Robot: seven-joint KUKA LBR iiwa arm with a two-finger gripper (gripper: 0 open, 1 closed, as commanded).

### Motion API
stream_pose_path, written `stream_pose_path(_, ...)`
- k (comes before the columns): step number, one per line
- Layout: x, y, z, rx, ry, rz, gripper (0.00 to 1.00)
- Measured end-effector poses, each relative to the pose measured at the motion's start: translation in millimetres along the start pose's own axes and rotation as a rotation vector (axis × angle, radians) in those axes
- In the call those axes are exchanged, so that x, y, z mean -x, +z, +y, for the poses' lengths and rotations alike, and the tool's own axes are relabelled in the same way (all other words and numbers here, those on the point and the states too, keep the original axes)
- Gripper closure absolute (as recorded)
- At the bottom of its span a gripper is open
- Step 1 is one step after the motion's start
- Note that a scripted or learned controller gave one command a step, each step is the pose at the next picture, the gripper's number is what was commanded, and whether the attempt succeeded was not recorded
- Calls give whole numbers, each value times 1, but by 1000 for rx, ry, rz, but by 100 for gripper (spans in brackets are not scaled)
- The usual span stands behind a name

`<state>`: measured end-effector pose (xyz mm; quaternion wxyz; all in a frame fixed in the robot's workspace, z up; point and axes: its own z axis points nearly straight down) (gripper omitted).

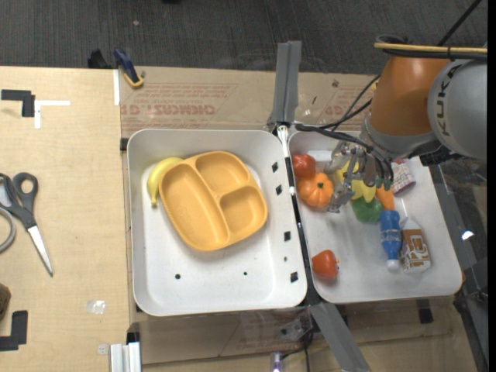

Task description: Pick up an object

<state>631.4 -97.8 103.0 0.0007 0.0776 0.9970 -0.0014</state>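
The wide wooden worktop (62, 231) carries a shallow white right-hand bin (434, 273), and the grey arm with its orange band (411, 91) reaches into the far part of that bin. There the tool (353, 178) hangs over a small orange pumpkin-shaped toy (316, 191), with a green pepper-like toy (366, 208) just beside it; whether the tool is spread or pressed together I cannot tell. The pumpkin looks light, hard and smooth, so it may slip, and taking it across its rounded middle seems safest.
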Motion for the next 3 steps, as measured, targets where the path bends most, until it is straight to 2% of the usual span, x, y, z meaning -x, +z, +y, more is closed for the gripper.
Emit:
stream_pose_path(1,-51,11,-63,3,-35,-1,0)
stream_pose_path(2,-15,10,-11,4,115,-4,0)
stream_pose_path(3,0,9,-23,2,14,0,0)
